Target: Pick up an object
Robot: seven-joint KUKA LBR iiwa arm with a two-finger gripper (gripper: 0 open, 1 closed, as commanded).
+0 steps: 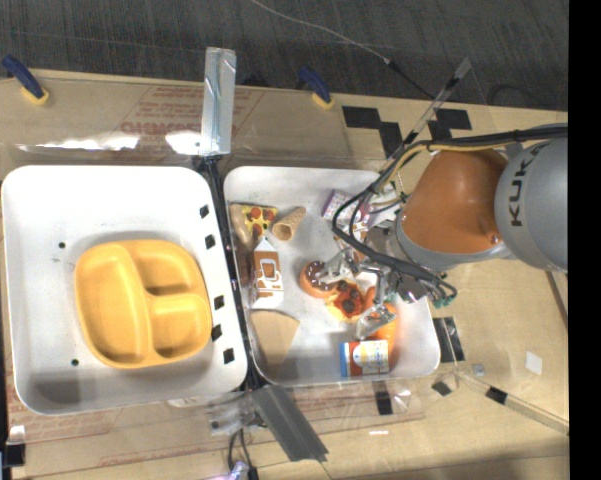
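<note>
The right bin (310, 183) holds several small items. My gripper (352, 280) hangs low over its middle, among a red-orange round toy (318, 278) and an orange-red piece (358, 303). Cables and the wrist hide how the gripper meets these pieces. The grey arm with its orange band (458, 208) reaches in from the right. An orange bottle (368, 356) lies just below the gripper, near the bin's front wall.
To the gripper's left lie a pizza-slice toy (250, 218), a cone (288, 224), a brown and white carton (267, 273) and a tan wedge (275, 333). A purple item (335, 205) sits behind it. The left bin (30, 198) holds a yellow divided tray (140, 300).
</note>
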